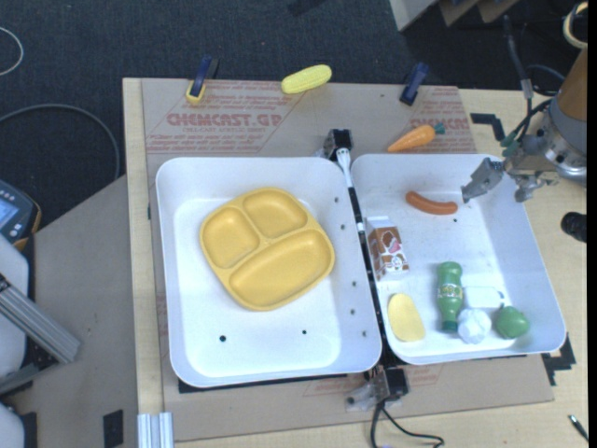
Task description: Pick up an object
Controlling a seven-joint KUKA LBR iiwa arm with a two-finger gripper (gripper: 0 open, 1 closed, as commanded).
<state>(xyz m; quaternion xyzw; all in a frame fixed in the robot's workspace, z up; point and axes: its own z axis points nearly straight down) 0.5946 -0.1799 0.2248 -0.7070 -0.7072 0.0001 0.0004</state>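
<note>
My gripper (pixel 504 183) hangs over the far right part of the right bin (pixel 541 278), open with nothing between its fingers. An orange sausage (pixel 431 203) lies just to its left on the bin floor. Nearer the front of this bin are a brown and white packet (pixel 387 250), a green bottle (pixel 450 292) lying down, a pale yellow piece (pixel 405 317), a small white lump (pixel 473 325) and a green ball (pixel 510 322).
The left bin (pixel 177 287) holds a yellow divided plate (pixel 268 246). Behind the bins, on the cardboard, lie a yellow toy (pixel 306 79) and a carrot (pixel 413 138). Two blue clamps (pixel 201 77) stand at the back edge.
</note>
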